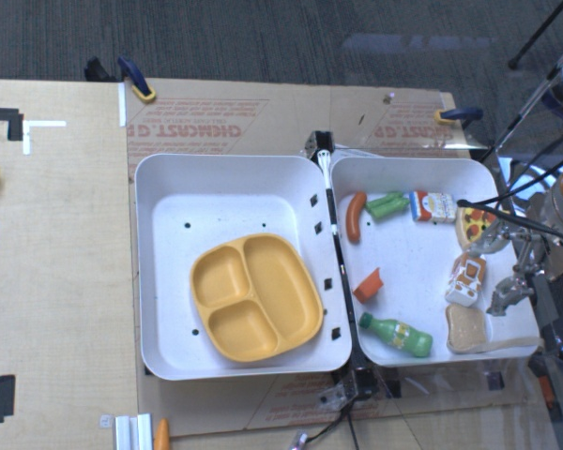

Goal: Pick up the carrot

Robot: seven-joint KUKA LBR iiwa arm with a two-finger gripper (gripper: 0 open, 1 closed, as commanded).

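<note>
Where the right bin [422, 169] comes nearest the camera, a green bottle [396, 336] is seen lying on its side, with a slice of bread [466, 328] just to its right against the near wall. Slightly farther in, the carrot [368, 285], a small orange wedge, is found lying on the bin floor close to the wall shared with the left bin [169, 251], apart from everything else. At about the same depth a small white carton [466, 281] is seen, and just beside it on the right the gripper [507, 293] is hung at the bin's right side, well apart from the carrot; whether it is wide or narrow cannot be told, and nothing is seen held in it. A yellow divided plate [255, 295] is set in the left bin. Along the far side of the right bin a reddish sausage [356, 216], a green vegetable [387, 204], a small printed box [434, 206] and a pizza slice [474, 223] are lined up.
</note>
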